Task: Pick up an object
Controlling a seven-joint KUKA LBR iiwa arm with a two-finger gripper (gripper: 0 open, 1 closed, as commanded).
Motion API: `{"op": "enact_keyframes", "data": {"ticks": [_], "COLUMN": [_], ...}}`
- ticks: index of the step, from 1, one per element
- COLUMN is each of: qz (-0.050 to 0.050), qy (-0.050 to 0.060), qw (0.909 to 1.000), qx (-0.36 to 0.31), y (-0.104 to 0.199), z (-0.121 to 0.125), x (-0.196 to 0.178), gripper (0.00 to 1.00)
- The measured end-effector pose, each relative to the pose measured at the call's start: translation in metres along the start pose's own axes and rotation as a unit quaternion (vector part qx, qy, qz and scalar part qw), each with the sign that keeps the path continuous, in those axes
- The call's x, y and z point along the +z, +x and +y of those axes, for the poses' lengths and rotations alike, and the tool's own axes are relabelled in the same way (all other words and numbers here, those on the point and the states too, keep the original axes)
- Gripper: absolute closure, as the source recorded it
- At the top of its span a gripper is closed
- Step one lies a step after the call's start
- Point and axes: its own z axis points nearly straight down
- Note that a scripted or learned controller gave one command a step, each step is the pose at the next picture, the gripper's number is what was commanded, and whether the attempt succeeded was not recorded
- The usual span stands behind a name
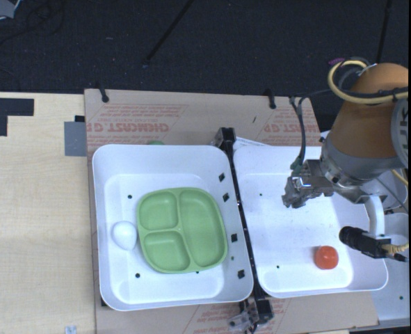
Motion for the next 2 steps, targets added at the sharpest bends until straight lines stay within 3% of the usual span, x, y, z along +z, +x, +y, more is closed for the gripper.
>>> {"op": "enact_keyframes", "data": {"ticks": [2], "qz": [0.000], "qy": [0.001], "qw": [1.0000], "qx": [-0.001], "y": [0.114], "z": [-0.028], "x": [0.008], "gripper": [1.00]}}
